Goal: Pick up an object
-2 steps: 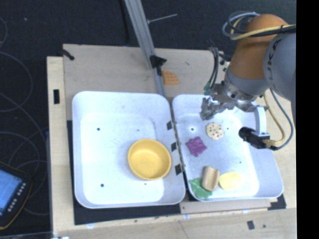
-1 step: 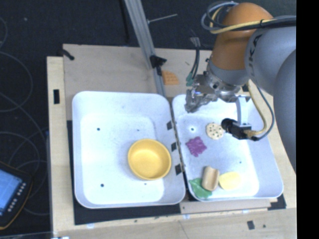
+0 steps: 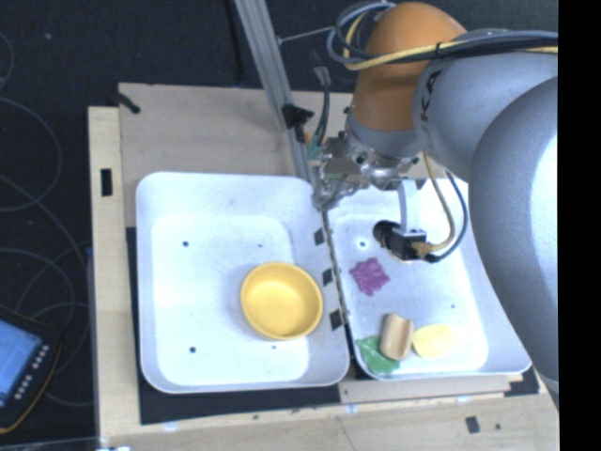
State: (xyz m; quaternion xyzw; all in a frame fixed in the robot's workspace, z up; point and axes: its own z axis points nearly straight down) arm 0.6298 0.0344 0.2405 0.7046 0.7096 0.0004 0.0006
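My gripper [image 3: 331, 184] hangs over the far end of the divider between the two white bins, at the top left corner of the right bin [image 3: 470, 346]. Nothing shows in its grasp. In the right bin lie a purple lumpy object [image 3: 369, 275] near the middle, and along the front a tan cylinder [image 3: 395, 336], a yellow rounded object [image 3: 432, 342] and a green piece [image 3: 373, 356] partly under the cylinder. A yellow bowl [image 3: 280, 300] sits upright in the left bin [image 3: 178, 252], toward its right front.
The grey arm with its orange band [image 3: 404, 54] covers the right bin's far right side. A black plug on a cable loop [image 3: 398, 240] hangs just above the purple object. A metal rail [image 3: 268, 64] slants down to the divider.
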